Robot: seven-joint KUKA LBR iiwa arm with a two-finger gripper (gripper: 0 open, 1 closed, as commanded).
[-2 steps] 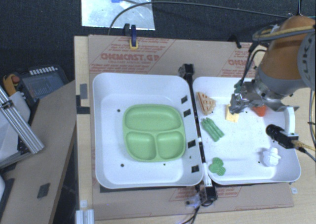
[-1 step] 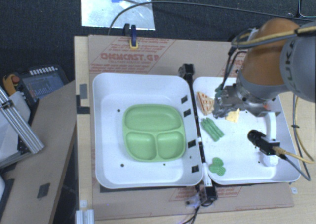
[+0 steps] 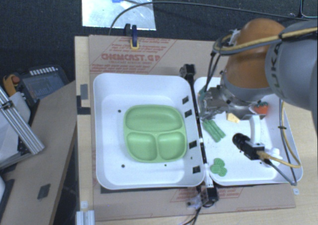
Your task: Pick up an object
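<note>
With the gripper (image 3: 211,107) lowered at the left edge of the right bin (image 3: 278,169), finger state indeterminate, the approach step appears in hand; the next move calls for closing on the green ridged piece (image 3: 213,130) just beside it.

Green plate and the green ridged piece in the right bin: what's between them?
In the camera view, the black-clipped divider where both bins' walls meet lies between the green plate and the green ridged piece.

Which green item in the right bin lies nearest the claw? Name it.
The ribbed green stick piece, just below the claw; the round green piece sits farther off.
</note>
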